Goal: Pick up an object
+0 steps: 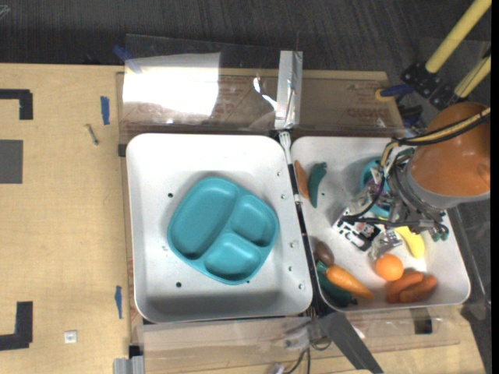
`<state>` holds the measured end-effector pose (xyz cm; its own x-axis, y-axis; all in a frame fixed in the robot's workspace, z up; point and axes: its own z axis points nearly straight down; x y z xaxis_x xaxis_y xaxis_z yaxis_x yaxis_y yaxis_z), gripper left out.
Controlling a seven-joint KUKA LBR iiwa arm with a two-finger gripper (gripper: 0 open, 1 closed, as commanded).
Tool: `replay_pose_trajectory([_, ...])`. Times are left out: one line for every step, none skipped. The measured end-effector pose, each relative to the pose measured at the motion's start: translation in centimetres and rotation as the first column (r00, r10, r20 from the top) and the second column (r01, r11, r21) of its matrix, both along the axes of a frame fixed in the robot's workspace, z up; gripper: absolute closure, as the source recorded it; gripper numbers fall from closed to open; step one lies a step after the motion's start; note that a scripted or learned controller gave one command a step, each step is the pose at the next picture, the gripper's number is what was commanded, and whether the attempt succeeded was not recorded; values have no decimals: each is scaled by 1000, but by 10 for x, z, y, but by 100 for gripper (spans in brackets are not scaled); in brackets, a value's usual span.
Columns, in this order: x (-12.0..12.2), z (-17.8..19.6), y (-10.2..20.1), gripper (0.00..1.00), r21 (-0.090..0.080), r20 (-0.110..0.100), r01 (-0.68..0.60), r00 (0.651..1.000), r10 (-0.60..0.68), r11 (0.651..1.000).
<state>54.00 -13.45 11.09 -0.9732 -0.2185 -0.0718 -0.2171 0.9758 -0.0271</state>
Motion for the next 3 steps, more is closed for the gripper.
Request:
replay_pose_trajectory([27, -16, 28, 0, 10, -44, 62, 997, -61, 998])
replay_pose_trajectory([-4, -16, 14, 0, -2, -48, -350, 936, 350, 937])
replay_pose_trajectory([-18, -22, 39, 0, 8, -62, -375, 925, 374, 927])
